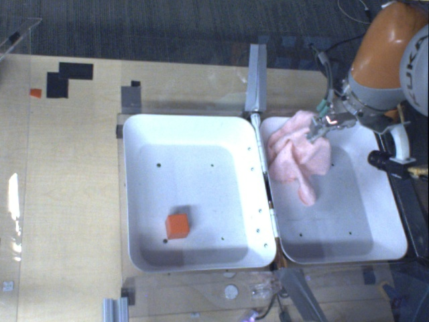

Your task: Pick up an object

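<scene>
Gripper [320,127] is pinching the pink cloth [297,156] by its upper corner, so the rest is draping below it.

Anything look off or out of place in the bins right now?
The crumpled pink cloth in the right white bin is bunched against the divider, one tail trailing toward the middle. The small orange block sits flat in the left white bin.
</scene>
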Motion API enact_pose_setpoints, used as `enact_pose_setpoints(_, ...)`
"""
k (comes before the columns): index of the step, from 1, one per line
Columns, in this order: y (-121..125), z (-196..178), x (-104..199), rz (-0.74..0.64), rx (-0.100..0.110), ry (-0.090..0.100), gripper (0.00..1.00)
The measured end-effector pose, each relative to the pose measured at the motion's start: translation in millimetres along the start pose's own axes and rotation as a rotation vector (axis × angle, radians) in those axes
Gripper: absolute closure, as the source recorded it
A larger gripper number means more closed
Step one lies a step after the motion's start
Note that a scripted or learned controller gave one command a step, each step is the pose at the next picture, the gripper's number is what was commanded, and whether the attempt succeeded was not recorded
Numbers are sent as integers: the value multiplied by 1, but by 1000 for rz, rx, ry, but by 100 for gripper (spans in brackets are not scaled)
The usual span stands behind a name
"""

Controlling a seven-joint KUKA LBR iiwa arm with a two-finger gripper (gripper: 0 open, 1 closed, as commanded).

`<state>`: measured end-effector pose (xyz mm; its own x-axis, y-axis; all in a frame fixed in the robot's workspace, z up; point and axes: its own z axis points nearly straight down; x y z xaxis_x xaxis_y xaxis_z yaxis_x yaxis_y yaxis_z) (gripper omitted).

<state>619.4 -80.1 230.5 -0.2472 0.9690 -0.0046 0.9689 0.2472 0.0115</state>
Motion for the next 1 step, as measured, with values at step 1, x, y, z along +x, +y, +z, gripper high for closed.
enact_pose_setpoints(1,51,35,48,-163,5,3,100)
